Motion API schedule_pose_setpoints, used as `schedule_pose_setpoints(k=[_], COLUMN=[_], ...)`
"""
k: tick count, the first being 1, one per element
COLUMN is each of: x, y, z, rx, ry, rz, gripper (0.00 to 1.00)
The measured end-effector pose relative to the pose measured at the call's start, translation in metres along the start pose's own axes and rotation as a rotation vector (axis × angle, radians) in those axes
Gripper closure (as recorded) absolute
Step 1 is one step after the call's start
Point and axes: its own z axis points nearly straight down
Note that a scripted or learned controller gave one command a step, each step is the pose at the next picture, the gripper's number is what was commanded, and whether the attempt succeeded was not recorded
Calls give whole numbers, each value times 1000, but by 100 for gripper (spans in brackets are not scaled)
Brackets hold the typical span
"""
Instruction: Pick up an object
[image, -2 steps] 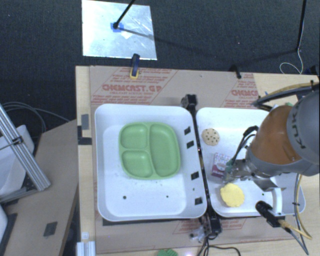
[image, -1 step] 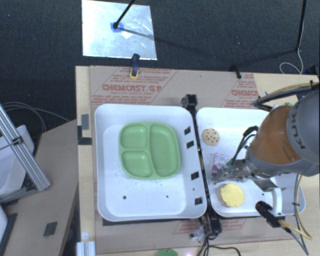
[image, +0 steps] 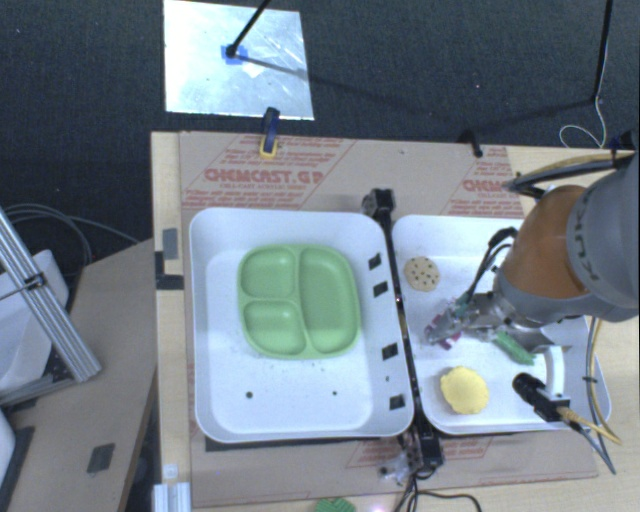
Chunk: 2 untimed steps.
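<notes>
Hovering low in the right bin (image: 470, 232), the gripper (image: 447, 328) sat just above-left of the yellow object (image: 465, 389), so shifting over it before descending looked smartest.

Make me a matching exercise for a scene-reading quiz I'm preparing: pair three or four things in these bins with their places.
Things:
1. green divided plate
2. cookie
3. yellow object
4. gripper

Places:
A. near corner area of the right bin, towards the divider
B. left bin, roughly central
C. far part of the right bin, by the divider
D. middle of the right bin, between cookie and yellow object

Pairs: 1-B, 2-C, 3-A, 4-D
</notes>
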Motion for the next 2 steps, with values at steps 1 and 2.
schedule_pose_setpoints(k=[1, 2], x=[1, 1], y=[-1, -1], z=[-11, -10], rx=[1, 2], ry=[2, 2], rz=[0, 0], gripper=[100, 0])
